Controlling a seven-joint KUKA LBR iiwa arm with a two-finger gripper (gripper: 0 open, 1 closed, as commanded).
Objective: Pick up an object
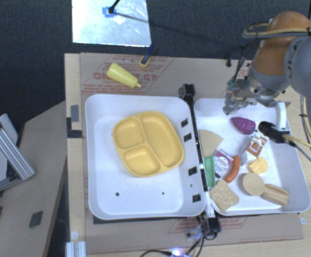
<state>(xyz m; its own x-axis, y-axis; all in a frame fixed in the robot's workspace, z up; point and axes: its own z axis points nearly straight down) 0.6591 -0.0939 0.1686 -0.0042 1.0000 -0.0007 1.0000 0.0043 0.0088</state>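
My gripper (231, 106) hangs over the far left corner of the right bin (301, 182), with nothing visibly held. A purple lump (243, 125) lies just to its right and nearer the camera. A tan wedge (210, 141) rests against the bin's left wall. Toward the front lie a small printed packet (222, 159), an orange sausage (233, 168), a green strip (209, 170), a bread slice (223, 195), a round tan disc (253, 184), a bread roll (274, 194), a yellow chunk (258, 166) and a red-and-white carton (257, 143).
The left bin (99, 191) holds a yellow divided plate (147, 142). A yellow squeeze bottle (123, 75) lies on the cardboard behind the bins. A black divider (194, 138) runs between the two bins. A shiny sheet (111, 15) sits further back.
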